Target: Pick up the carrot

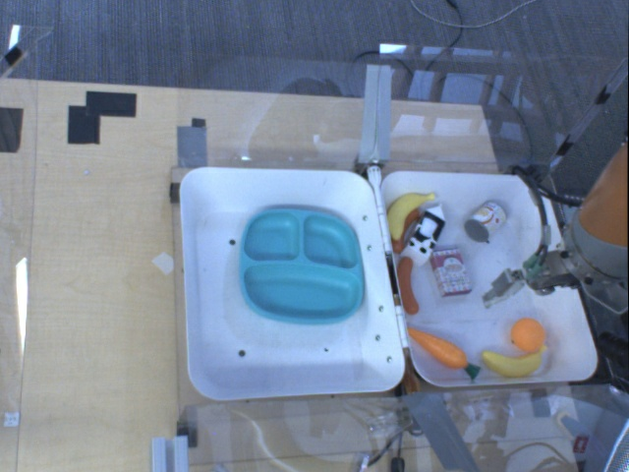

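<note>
White bins: two shallow trays are sitting side by side on the wooden bench (98, 264), the left bin (211, 362) being the larger in view and the right bin (580, 362) holding the clutter.
Blue plate: a divided turquoise plate (300, 264) is lying in the middle of the left bin, well apart from everything else.
Arm: the grey arm with its orange band (601, 214) is reaching in from the right edge, over the right bin.
Gripper: the gripper (506, 288) is hanging over the middle of the right bin, its fingers pointing left; they are looking slightly spread with nothing between them.
Carrot: the carrot (438, 348) is lying flat near the front left corner of the right bin, orange and tapered, its green stub pointing right toward the front banana; it is sitting well apart from the gripper, below and to its left.
Front banana: a yellow banana (513, 363) is lying just right of the carrot's green end, close against the front wall.
Orange: an orange ball of fruit (528, 334) is resting just above that banana, touching or nearly touching it.
Back banana: a second banana (405, 212) is curling at the back left corner.
Sausage: a reddish-brown sausage (406, 281) is lying along the left wall, just above the carrot's tip.
Black-and-white item: a small patterned object (425, 234) is sitting beside the back banana.
Red box: a small pinkish-red box (451, 272) is lying between sausage and gripper.
Can: a small silver can (485, 219) is tilting at the back.
</note>
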{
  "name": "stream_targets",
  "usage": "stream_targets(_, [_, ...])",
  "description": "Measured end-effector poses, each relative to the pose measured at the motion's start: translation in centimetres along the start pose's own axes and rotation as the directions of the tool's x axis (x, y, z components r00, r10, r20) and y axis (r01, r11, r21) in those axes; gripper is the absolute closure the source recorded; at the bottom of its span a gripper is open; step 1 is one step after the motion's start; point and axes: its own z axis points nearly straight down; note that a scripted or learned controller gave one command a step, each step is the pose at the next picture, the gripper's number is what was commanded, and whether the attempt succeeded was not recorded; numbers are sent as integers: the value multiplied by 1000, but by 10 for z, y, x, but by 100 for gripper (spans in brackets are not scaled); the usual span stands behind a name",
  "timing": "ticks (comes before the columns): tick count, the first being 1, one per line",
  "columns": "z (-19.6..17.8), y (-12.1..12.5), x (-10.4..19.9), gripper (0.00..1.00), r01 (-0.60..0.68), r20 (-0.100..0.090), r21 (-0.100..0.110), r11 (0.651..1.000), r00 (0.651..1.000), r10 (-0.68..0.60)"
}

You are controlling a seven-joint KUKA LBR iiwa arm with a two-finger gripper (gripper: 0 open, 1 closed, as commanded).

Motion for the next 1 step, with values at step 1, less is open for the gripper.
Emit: stream_targets(1, [101, -8, -54, 0, 56, 2, -6, 998, 998, -56])
